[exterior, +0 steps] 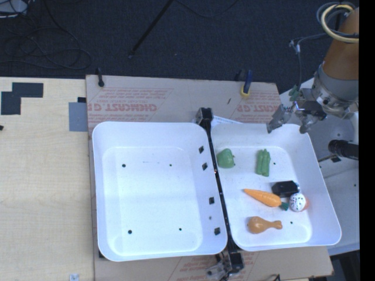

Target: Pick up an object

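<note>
Five small objects lie in the right-hand shallow white plastic bin (328, 218), none of them gripped: a rounded green toy vegetable (225, 158) near the bin's left wall, a long ribbed green toy vegetable (263, 162) to its right, an orange toy carrot (263, 197) lying at a slant below them, a flat black block (285, 187) just beside the carrot's thick end, and a white ball with dark spots (297, 202) touching or nearly touching that block. A tan drumstick-shaped toy (262, 225) rests nearest the front rim. The grey two-finger gripper (291, 120) hangs above the bin's far right corner, well apart from all of them, its two fingers (275, 122) spread wide with nothing between them. Above it rises the arm's orange band (343, 51). The left-hand shallow white plastic bin (111, 151) sits alongside, the two divided by a black clamp strip (212, 180), both resting on a brown cardboard sheet (158, 101) on the pale wooden bench (41, 186).
</note>
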Tool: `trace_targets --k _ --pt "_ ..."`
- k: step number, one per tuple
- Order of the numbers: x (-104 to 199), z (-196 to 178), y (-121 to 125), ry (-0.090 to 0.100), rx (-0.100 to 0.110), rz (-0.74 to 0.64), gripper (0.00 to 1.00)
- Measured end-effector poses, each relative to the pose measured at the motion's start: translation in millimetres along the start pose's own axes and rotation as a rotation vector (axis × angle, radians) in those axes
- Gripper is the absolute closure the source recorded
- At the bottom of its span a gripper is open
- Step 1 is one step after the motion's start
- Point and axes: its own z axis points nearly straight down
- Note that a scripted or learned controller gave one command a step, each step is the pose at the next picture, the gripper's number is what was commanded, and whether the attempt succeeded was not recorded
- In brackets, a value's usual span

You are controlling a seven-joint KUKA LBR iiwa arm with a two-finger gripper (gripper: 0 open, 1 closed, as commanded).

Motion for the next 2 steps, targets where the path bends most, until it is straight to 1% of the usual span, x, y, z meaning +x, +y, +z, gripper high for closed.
trace_targets --k 1,2 --pt "25.9 109.6 -48.8 0.004 0.013 0.004 0.0" --pt "23.8 103.0 -45.2 0.0 0.001 0.005 0.0"
